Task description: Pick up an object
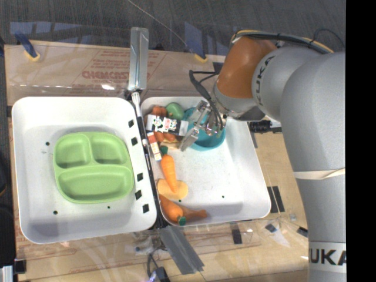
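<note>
My gripper (201,131) hangs low over the back of the right bin (235,181), open. One of its fingers (188,141) points down-left toward the toys and the other sits over a teal bowl (210,138). Nothing shows held between the fingers. To the left of the gripper lie a black-and-white box (162,124), a green round toy (174,110) and small orange pieces (158,111). A carrot (168,167) lies along the bin's left wall, with a yellow slice (174,188) and another carrot (174,211) nearer the front corner.
The left bin (35,157) holds a green divided plate (93,166). A metal bar (138,60) stands at the back between the bins. The arm's grey and orange body (282,81) covers the right bin's back right corner.
</note>
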Action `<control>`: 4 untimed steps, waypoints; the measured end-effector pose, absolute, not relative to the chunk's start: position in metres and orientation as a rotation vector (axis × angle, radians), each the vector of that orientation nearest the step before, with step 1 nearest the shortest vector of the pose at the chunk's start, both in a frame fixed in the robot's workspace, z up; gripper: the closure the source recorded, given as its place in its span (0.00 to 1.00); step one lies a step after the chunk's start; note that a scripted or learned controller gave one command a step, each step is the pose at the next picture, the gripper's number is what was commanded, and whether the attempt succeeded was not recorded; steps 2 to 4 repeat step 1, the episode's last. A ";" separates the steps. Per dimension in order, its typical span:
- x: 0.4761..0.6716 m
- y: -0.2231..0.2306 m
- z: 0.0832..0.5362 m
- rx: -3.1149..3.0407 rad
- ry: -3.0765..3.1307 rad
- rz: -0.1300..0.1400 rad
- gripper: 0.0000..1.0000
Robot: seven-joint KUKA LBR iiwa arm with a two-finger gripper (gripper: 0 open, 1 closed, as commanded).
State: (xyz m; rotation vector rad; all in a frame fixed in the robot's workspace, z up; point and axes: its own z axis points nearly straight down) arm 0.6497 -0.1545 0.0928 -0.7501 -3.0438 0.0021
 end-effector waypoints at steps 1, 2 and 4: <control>0.625 -0.119 0.092 -1.242 -2.883 0.002 0.00; 0.625 -0.119 0.092 -1.242 -2.883 0.002 0.00; 0.625 -0.119 0.092 -1.242 -2.883 0.002 0.00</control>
